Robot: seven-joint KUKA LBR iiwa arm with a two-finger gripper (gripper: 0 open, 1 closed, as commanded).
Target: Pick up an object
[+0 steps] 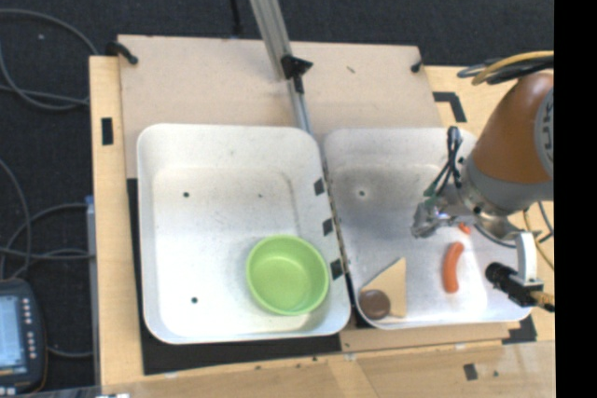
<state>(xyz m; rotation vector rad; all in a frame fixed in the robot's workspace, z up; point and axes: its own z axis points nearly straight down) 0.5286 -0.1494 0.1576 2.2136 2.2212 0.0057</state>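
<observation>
Hovering low over the right bin [373, 154], the gripper [429, 221] sits toward that bin's right side, at the end of the grey arm [508, 158] with its orange band, which enters from the right; whether its fingers are apart or together I cannot tell, since the wrist hides them from above, and nothing can be seen held between them.

Just to the near right of the gripper lies an orange sausage-shaped object [452, 267], lengthwise near to far on the bin floor, close to the gripper but apart from it; at the bin's near edge a tan wedge [394, 286] rests with its point toward the far right, and a small brown round piece [374, 302] sits touching or just beside its near-left corner.

Across the divide, the left bin [187, 172] holds a green bowl [287, 274], upright, in its near-right corner; both bins rest side by side on a pale bench [215, 79]; a slanted metal rail [266, 0] crosses the far side, ending near where the bins meet.
</observation>
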